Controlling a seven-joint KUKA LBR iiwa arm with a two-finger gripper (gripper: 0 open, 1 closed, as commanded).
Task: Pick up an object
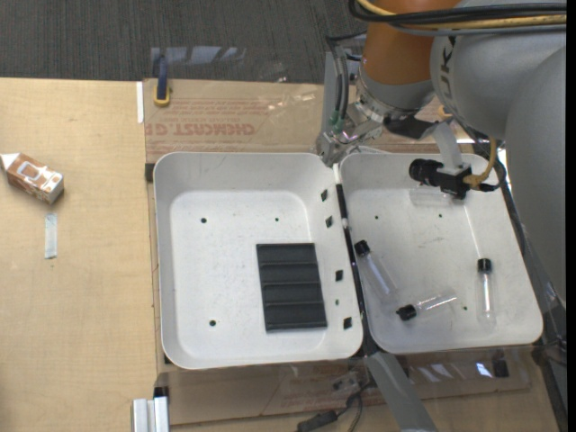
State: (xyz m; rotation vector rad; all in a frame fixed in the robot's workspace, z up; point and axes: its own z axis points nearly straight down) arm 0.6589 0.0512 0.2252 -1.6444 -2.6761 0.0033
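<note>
Far left on my desk (72,331) lies a small orange-and-white carton (34,177), well apart from the bins. The left bin (171,268) holds a black ribbed block (291,286) — flat, near its middle. The right bin (522,322) holds three clear tubes with black caps: one (373,265) near the dividing wall, one (427,307) toward the front, one (485,288) at the right. My tool (337,142) hangs over the bins' back corners — whether it is open or closed, I cannot tell.
</note>
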